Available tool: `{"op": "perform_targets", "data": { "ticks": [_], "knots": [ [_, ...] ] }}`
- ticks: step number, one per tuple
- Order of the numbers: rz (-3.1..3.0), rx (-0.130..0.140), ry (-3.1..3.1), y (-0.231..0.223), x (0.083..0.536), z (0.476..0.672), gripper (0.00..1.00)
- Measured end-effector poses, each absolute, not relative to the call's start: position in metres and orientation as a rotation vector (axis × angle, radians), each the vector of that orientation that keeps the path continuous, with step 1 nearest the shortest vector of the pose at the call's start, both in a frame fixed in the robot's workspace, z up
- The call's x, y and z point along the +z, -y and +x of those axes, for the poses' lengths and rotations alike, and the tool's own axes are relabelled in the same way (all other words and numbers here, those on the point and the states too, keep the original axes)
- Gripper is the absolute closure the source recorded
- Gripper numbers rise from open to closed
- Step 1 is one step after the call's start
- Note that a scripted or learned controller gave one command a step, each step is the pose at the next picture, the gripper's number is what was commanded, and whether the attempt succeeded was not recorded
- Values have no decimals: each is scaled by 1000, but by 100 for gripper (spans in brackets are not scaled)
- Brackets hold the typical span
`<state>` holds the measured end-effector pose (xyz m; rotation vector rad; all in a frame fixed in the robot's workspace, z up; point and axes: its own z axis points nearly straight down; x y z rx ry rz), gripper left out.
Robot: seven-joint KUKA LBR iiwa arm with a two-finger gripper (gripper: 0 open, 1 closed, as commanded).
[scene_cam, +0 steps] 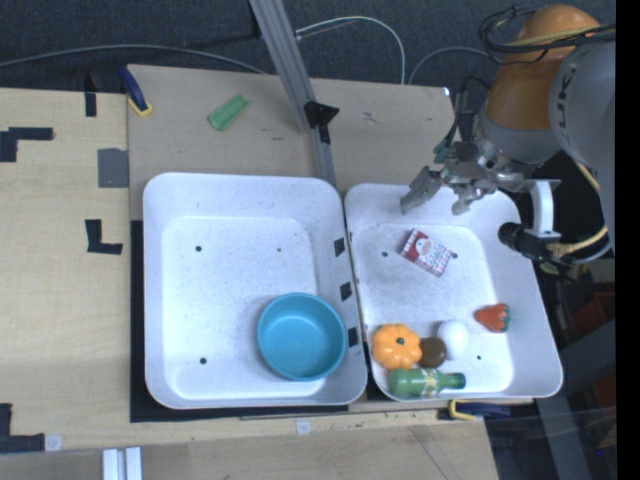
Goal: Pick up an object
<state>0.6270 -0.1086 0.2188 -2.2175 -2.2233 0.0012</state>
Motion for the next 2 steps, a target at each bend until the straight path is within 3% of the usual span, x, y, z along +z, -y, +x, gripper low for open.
{"op": "perform_targets", "data": {
  "ticks": [1,2],
  "knots": [
    [-2217,1,2224,109,219,627,0],
    [-2217,8,2221,111,175,627,0]
  ]
}}
